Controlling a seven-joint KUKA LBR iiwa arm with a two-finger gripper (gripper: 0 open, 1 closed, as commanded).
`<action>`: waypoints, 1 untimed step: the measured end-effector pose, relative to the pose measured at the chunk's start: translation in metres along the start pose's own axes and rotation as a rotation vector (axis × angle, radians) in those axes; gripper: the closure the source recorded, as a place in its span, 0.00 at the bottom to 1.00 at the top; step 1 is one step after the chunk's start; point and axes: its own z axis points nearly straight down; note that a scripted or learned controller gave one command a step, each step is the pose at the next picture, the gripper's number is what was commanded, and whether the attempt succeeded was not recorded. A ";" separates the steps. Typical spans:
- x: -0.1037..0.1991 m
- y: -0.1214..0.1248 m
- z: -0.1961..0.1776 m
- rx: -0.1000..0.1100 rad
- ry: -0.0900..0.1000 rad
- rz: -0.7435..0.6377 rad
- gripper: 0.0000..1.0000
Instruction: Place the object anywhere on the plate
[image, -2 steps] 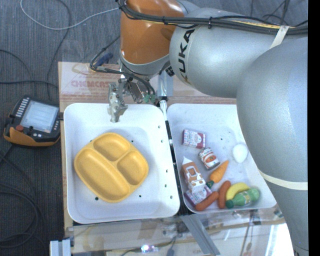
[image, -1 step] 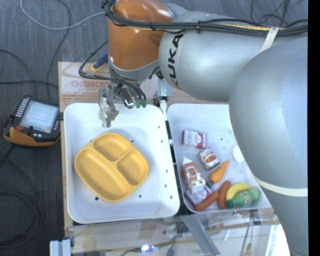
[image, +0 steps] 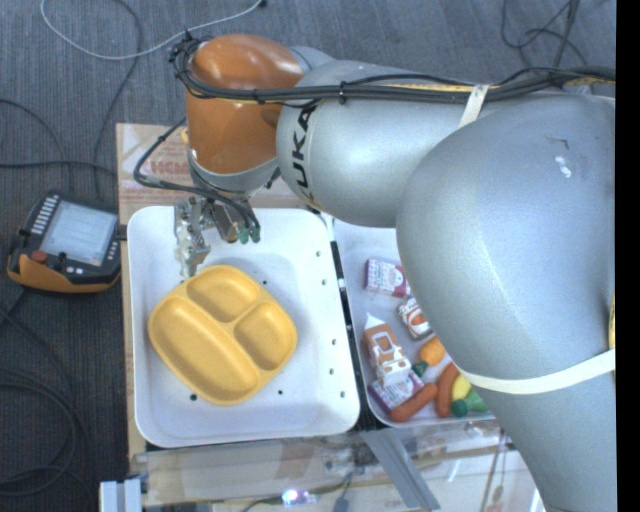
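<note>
So far the plate looks bare, so the job seems unfinished as far as this view tells.

The arm (image: 460, 200) fills the right and upper part of the camera view, its orange band above the wrist, reaching across to the left bin (image: 300, 390). That bin sits on the bench (image: 140, 140) and holds the yellow plate (image: 222, 332), a rounded dish split into three compartments, lying toward the bin's left and front. I can see nothing in any of the three compartments.

The right bin (image: 350, 300) is mostly covered by the arm. In the part that shows lie several small things: a pink-and-white packet (image: 385, 277), a small red-and-white carton (image: 414, 318), an orange-and-white box (image: 382, 347), a toy carrot (image: 412, 402) and a few other toy foods near it, too small to name.

The claw (image: 192, 250) hangs over the back left of the left bin, just beyond the plate's far edge, its tip close to that rim. Whether its fingers are spread or pinching something I cannot tell. My guess is that the object to be placed is either at the claw or among the pile in the right bin.
</note>
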 end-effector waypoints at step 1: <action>0.000 0.000 0.000 0.000 -0.001 0.000 0.00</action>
